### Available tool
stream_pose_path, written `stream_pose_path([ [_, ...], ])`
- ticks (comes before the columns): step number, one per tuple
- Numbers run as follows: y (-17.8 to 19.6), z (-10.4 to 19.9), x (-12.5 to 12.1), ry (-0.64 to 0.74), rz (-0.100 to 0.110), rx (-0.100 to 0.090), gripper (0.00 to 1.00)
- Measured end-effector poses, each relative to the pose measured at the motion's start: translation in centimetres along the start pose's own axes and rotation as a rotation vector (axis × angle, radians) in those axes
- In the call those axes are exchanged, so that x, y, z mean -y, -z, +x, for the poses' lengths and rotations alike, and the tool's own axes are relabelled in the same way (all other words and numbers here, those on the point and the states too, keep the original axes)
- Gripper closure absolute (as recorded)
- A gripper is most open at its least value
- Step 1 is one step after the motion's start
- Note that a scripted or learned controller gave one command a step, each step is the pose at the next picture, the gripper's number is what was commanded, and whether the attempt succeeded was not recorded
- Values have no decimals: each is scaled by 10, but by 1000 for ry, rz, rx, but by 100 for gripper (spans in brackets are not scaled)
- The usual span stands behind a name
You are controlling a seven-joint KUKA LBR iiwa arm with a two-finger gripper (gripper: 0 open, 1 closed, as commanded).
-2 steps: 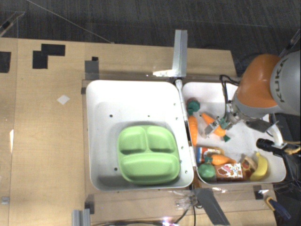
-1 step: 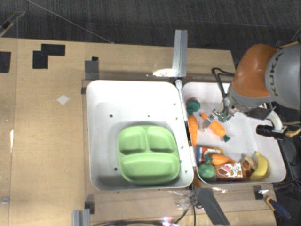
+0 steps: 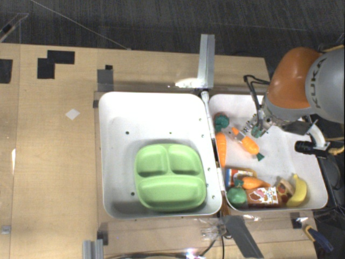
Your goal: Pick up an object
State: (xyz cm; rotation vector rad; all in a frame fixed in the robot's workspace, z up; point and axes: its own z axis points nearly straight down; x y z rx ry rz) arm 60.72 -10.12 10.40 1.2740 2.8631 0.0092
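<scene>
My gripper (image 3: 256, 128) hangs low in the right bin (image 3: 280, 155), under the grey arm with its orange band (image 3: 291, 85). Its tip is right at the upper end of a small orange toy carrot (image 3: 247, 144) that lies slanted on the bin floor, with a green stub at its lower right end. I cannot make out whether the tip touches the carrot. A teal toy (image 3: 221, 123) lies just left of the gripper.
A long orange carrot (image 3: 221, 150) lies along the right bin's left wall. At its front sit a green ball (image 3: 236, 196), another carrot (image 3: 251, 183), a brown carton (image 3: 265, 195) and a banana (image 3: 298, 190). The left bin (image 3: 118, 123) holds a green divided tray (image 3: 170, 176).
</scene>
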Motion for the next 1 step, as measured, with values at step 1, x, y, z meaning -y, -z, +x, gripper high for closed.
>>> stream_pose_path([
  [1, 79, 37, -58, -248, 7, -3, 100],
])
